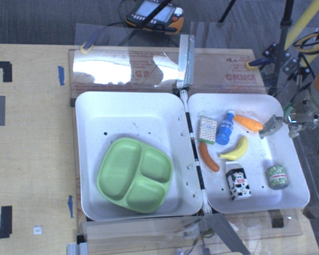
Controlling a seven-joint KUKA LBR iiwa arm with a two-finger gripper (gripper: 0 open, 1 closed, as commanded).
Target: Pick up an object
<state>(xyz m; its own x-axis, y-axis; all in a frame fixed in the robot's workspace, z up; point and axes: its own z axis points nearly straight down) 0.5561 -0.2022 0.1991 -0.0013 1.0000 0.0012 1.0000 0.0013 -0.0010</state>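
So the desk (26, 142) is seen as a pale wood surface, with black marks along the left edge of the frame and bits of blue tape on it. Two white bins are set side by side on it. The left bin (90, 110) is taken up by a big green divided plate (134, 175), three compartments, placed toward the lower middle of that bin.

The right bin (295, 163) is where all the small stuff is kept. An orange carrot (248, 123) is laid near the upper right, with a blue bottle (225, 127) just to its left, tilted with its white cap toward the top. A small speckled sponge-looking block (207, 129) is found just left of the bottle. A yellow banana (236, 149) is curved right below the bottle, and a reddish-orange sausage (209, 156) is laid at a slant by the bin's left wall. A cow-print carton (237, 183) is placed near the bottom centre, and a green round can (277, 176) off to its right, well apart.

The tool (271, 125) is seen at the right edge of the right bin, just right of the carrot. Whether it's open or closed can't be told, honestly, and nothing is seen held in it.

A handheld controller (154, 14) is left on the floor at the top of the frame.
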